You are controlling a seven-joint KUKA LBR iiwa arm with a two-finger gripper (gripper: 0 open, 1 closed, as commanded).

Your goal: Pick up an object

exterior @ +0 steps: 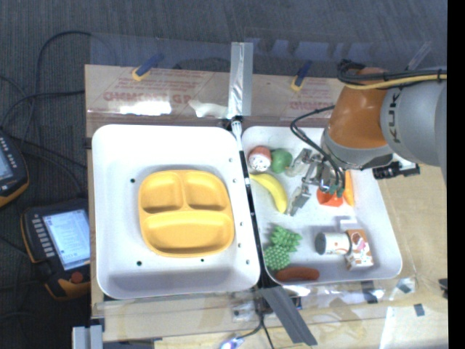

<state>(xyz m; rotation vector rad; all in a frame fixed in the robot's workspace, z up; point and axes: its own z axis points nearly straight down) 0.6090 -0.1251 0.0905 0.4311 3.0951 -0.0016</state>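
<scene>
Right bin (385, 253) holds banana (272, 191), its long axis diagonal, beside my claw (309, 187); claw state indeterminate. Nearby: grapes (282, 246), sausage (296, 273), can (333, 243).

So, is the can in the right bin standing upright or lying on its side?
On its side. The can shows its dark round end toward the left, and its body stretches sideways along the floor of the right bin.

A tray (187, 211) in the left bin (109, 217); food in the right bin (381, 227).
</scene>
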